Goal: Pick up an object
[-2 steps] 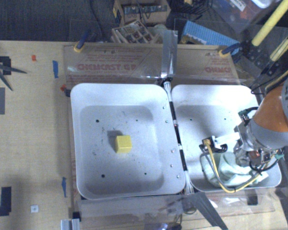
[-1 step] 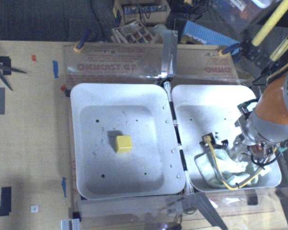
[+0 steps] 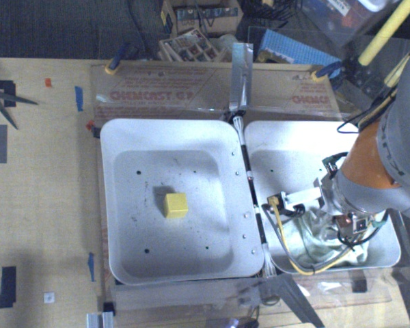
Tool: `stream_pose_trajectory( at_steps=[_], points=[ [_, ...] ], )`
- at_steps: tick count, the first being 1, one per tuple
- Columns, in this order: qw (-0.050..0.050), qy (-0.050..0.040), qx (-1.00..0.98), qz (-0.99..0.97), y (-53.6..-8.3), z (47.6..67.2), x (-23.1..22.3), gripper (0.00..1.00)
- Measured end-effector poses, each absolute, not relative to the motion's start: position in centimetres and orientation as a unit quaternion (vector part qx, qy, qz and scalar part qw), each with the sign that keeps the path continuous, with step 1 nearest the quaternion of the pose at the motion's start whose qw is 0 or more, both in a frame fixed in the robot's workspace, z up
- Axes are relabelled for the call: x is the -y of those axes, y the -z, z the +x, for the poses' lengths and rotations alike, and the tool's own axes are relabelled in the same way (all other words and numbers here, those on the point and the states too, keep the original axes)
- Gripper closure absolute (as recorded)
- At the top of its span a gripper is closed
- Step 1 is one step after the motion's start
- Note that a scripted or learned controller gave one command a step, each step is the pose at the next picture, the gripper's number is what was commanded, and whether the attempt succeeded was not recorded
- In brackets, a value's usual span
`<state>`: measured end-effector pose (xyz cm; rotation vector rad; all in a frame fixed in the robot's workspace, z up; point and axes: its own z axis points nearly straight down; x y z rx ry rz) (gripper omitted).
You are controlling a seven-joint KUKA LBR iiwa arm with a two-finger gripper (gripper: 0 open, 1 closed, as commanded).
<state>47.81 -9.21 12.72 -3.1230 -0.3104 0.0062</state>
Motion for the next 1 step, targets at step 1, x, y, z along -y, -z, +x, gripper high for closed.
stream_pose_trajectory(
  at_steps=[1],
  points=[
    [0.002, -0.0022, 0.097, -0.995, -13.65, 47.8, 9.35, 1.0]
  ],
)
